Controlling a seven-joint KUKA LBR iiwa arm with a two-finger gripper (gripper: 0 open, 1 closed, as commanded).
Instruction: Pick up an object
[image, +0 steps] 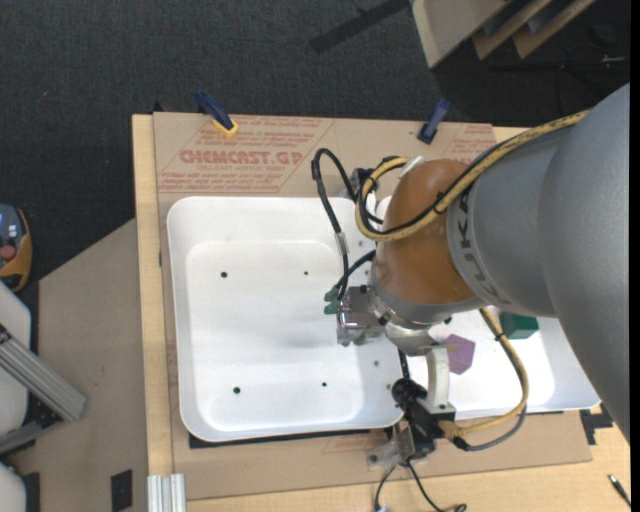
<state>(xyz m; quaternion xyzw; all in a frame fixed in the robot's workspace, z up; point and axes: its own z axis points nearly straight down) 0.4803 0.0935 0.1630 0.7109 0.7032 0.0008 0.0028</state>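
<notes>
The hand (350, 318) sits mid-frame over the bins' shared edge; its state cannot be told. A flat purple piece (460, 352) lies to its right, in the right bin (560, 385).

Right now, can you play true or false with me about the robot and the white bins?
1. The arm has an orange band. True.
2. A purple object lies in the right bin. True.
3. A red ball sits in the left bin. False: no ball lies there.
4. A green object lies in the right bin. True.
5. The bins rest on green grass. False: they rest on a brown board.
</notes>
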